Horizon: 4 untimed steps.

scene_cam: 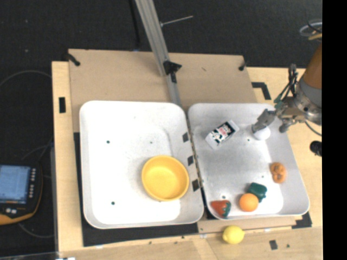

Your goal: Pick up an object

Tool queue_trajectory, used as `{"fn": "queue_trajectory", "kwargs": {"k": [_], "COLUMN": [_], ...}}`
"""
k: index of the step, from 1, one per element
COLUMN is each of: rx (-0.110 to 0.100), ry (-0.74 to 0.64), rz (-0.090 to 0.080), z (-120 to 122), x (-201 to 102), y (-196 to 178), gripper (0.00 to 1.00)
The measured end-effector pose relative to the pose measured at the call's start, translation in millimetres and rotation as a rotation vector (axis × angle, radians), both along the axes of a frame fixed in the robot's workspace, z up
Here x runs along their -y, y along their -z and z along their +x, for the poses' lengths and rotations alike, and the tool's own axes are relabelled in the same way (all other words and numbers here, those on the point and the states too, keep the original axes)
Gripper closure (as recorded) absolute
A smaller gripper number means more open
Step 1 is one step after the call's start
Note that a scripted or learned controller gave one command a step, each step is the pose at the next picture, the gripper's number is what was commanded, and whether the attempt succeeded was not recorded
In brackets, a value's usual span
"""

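My gripper [272, 128] hangs over the upper right part of the right bin [238, 161], open, with nothing between its fingers. Left of it, apart from it, lies a small white and black carton [222, 132]. A brown-orange lump [278, 171] rests by the bin's right wall, below the gripper. Along the bin's front edge sit a green item [257, 189], an orange ball [249, 202] and a red strawberry-like piece [220, 207]. The left bin [114, 140] holds a yellow bowl [165, 177].
A yellow lemon [233, 234] lies on the bench in front of the right bin, outside it. A grey metal strut [157, 37] slants down from the top to the gap between the bins. At the far left edge there is a handheld screen [16, 191].
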State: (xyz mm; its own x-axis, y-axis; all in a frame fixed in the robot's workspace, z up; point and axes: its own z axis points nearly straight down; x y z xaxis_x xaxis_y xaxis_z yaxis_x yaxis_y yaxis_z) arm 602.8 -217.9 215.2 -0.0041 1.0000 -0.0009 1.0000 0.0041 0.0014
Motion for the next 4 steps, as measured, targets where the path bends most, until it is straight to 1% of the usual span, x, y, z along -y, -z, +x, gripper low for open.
{"fn": "queue_trajectory", "kwargs": {"k": [1, 2, 3, 4], "rx": [-0.001, -0.004, -0.004, -0.003], "ry": [0.0, -0.001, 0.001, 0.003], "rz": [-0.001, -0.002, -0.002, -0.003], "z": [-0.1, -0.3, 0.8, 0.6], "x": [0.3, -5.5, -12.9, -10.9], "y": [0.0, 45.1, 92.5, 114.9], "gripper": [0.0, 0.0, 0.0, 0.0]}}
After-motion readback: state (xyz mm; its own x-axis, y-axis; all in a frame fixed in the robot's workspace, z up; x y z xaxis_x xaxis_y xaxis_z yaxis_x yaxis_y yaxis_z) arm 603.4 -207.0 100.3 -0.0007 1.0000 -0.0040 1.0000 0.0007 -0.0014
